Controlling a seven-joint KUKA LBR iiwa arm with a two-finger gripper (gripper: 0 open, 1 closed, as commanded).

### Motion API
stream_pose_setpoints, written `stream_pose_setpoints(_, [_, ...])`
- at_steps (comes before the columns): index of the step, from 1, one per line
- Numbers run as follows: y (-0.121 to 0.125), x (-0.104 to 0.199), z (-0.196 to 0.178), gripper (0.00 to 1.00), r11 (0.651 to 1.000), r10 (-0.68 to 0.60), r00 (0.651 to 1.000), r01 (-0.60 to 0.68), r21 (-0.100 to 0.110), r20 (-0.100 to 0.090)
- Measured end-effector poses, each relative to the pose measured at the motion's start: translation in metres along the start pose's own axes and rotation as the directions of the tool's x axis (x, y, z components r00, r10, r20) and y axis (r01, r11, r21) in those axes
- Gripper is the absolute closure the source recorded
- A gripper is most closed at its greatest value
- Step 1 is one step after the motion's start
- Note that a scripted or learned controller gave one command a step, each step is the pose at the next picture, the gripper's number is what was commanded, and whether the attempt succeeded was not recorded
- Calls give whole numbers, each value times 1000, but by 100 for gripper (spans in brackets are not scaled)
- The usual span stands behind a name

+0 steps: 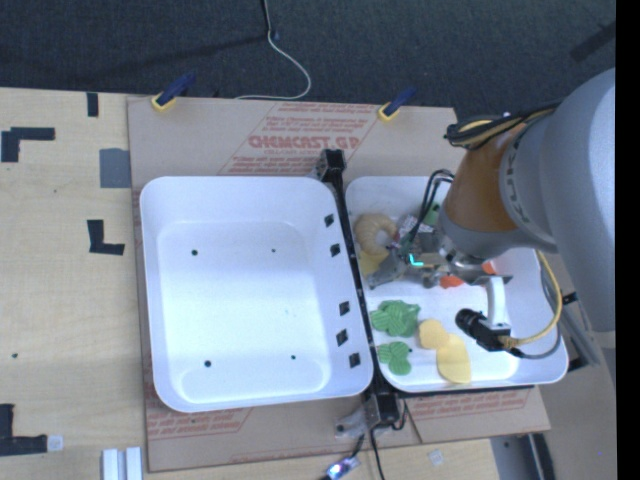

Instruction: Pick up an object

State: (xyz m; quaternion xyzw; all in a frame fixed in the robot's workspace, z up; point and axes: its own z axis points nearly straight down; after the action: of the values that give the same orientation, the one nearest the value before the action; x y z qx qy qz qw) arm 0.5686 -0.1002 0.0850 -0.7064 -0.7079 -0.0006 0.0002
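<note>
The left bin is a shallow white tray. Just beside it, the right bin holds a tan rounded object at 10 o'clock, green leafy pieces at 7 o'clock and a yellow banana-like piece at 6 o'clock. The gripper hangs over that bin's middle; its grip cannot be made out.

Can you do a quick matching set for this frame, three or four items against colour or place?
Items:
1. leafy toys
2. lumpy toy
3. round toy
4. clamps

Descriptions:
A. tan, beside the divider in the right bin
B. green
C. blue and yellow, on the cardboard's far edge
D. yellow, near the right bin's front edge

Pairs: 1-B, 2-D, 3-A, 4-C
</note>
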Motion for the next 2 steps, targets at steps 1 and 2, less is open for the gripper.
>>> stream_pose_setpoints(1, [65, -3, 1, 0, 1000, -1, 1000, 1, -2, 2])
stream_pose_setpoints(2, [99, 4, 1, 0, 1000, 0, 1000, 0, -1, 1])
